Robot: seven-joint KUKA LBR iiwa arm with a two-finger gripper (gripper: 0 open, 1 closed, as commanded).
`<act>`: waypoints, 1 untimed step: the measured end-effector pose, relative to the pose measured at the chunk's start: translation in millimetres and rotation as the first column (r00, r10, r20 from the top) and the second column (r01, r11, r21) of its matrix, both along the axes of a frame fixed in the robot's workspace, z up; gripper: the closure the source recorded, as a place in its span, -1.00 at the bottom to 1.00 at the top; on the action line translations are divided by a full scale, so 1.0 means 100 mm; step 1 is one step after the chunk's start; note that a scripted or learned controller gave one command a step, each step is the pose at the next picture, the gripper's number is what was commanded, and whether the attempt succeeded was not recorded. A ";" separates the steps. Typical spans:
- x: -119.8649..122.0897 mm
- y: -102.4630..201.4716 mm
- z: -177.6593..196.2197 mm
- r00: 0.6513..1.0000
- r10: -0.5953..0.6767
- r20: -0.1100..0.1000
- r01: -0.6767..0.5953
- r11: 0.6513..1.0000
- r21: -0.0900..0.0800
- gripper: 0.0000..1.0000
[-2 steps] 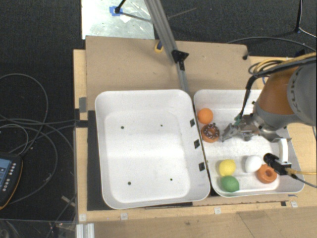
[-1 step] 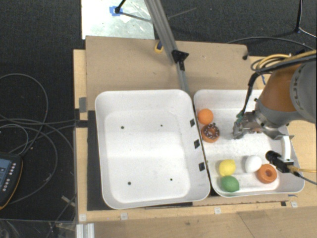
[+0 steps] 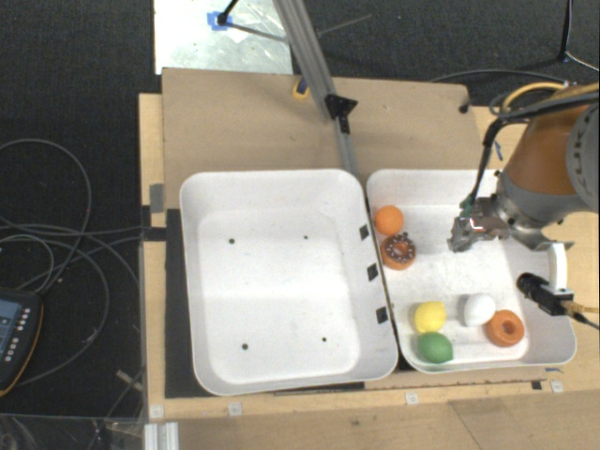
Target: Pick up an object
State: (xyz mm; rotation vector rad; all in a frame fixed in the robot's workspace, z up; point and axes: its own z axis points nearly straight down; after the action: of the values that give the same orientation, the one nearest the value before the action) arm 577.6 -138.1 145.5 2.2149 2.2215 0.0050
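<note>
The right bin (image 3: 562,345) holds several small objects. An orange ball (image 3: 389,219) and a brown sprinkled donut (image 3: 399,250) lie near its left wall. A yellow ball (image 3: 430,316) and a green ball (image 3: 435,348) sit at the front left. At the front right, a white ball (image 3: 479,308) rests next to an orange ring (image 3: 506,328). My gripper (image 3: 462,236) hangs over the bare middle of this bin, right of the donut and above the white ball. Nothing shows in its grasp.
The left bin (image 3: 202,345) stands beside the right one, with black clips (image 3: 371,272) along their shared edge. A grey pole (image 3: 314,54) slants down from the top to the gap between the bins. A black part (image 3: 539,292) of the arm overhangs the right bin's edge.
</note>
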 end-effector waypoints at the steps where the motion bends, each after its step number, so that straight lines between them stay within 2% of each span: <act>1: 0.08 0.02 0.57 1.000 0.003 0.003 -0.003 1.000 -0.001 1.00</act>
State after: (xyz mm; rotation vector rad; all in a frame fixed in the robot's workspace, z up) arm 585.7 -136.5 202.1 2.2101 2.2225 0.0071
